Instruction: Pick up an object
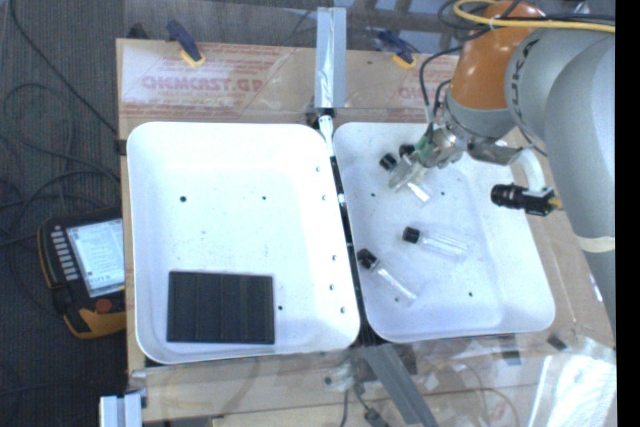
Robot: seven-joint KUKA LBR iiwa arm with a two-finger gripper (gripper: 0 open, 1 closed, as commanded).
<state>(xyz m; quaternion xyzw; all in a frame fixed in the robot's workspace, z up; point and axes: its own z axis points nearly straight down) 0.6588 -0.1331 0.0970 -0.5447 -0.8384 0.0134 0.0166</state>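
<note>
The two-finger gripper [425, 158] sits low over the upper part of the right shallow white bin [520, 305], hanging from the grey arm with the orange band [490, 65] that enters from three o'clock; how far it is open cannot be told, since the wrist hides that part. Touching or just beside its tip, toward seven o'clock, lies a clear plastic vial [408, 177], tilted along the bin floor, and whether it is gripped cannot be told. A small black cap [388, 160] lies just beside the gripper at nine o'clock. Toward five o'clock from the gripper, near the bin's middle, rests a second clear tube with a black cap [432, 239]. Further on at seven o'clock, near the inner wall, lies a third clear tube with a black cap [384, 275]. The left shallow white bin [150, 215] touches the right one, and a flat black rectangular pad [220, 307] lies at its six o'clock edge.
</note>
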